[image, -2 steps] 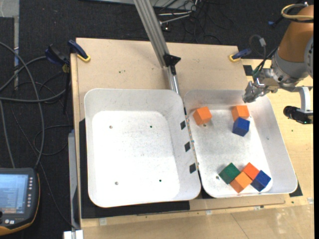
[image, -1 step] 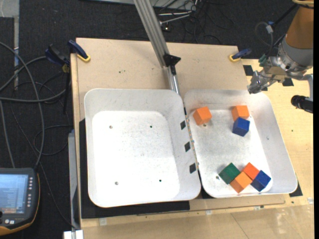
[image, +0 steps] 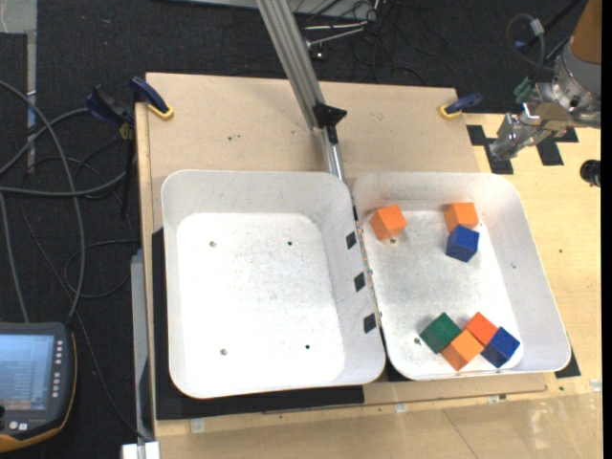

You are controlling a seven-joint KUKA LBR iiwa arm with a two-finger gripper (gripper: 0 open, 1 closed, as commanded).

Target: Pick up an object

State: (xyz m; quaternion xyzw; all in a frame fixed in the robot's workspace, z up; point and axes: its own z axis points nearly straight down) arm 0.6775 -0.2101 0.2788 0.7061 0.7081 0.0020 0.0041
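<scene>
A robot arm's claw [image: 512, 137] hangs above the bare wooden counter [image: 249, 122] at the upper right, past the far corner of the right bin [image: 535, 266] and well apart from every block. Nothing sits between its tips and it touches no block; whether it is released or clenched cannot be told at this size and angle.

The right bin holds seven blocks. Near its far end, an orange block [image: 387, 223] lies by the divider, while a second orange block [image: 461, 215] sits just above a blue block [image: 462, 244], the two touching or nearly so. At the near end, four blocks cluster together: a green block [image: 441, 333], an orange one [image: 463, 349], a red-orange one [image: 482, 329] and a dark blue one [image: 500, 346].

The left bin [image: 182, 256] sits alongside. Blue-and-yellow clamps [image: 151, 98] grip the counter's far corners.
</scene>
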